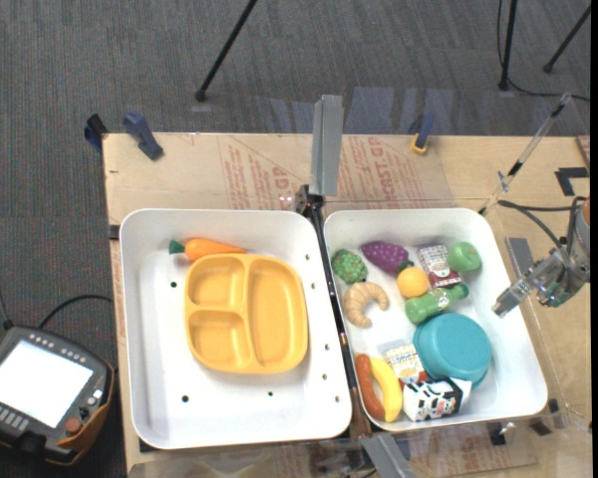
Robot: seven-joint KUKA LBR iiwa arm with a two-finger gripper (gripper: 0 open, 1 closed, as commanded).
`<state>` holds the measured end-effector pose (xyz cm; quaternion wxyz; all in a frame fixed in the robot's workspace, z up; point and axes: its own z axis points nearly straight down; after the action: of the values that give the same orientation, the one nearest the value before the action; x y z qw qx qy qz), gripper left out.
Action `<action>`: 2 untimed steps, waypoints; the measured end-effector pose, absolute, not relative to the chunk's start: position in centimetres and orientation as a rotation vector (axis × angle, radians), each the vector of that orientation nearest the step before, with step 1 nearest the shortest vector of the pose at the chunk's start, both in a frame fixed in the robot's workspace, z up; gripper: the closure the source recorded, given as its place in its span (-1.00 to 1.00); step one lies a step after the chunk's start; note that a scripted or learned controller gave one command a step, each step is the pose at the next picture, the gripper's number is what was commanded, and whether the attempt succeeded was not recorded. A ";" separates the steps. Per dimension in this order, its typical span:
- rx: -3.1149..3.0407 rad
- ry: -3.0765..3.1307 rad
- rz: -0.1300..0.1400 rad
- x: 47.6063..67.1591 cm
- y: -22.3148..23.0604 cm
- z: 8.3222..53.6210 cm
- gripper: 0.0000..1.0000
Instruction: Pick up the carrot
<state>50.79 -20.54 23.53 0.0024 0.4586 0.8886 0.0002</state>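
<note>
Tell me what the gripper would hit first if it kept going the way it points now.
The gripper points left and slightly down over the right bin's edge. Going on, it would probably meet the teal bowl first, though depth is unclear and it might pass above it.

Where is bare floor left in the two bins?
Left bin: bare strips left of and below the yellow divided plate; the carrot lies along its top edge. Right bin: crowded with toys; bare strip right of the teal bowl.
</note>
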 end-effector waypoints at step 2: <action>1.689 2.652 0.000 49.6 -19.0 17.5 1.00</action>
<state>49.60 -19.03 17.46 -0.0013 0.5371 0.8435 -0.0001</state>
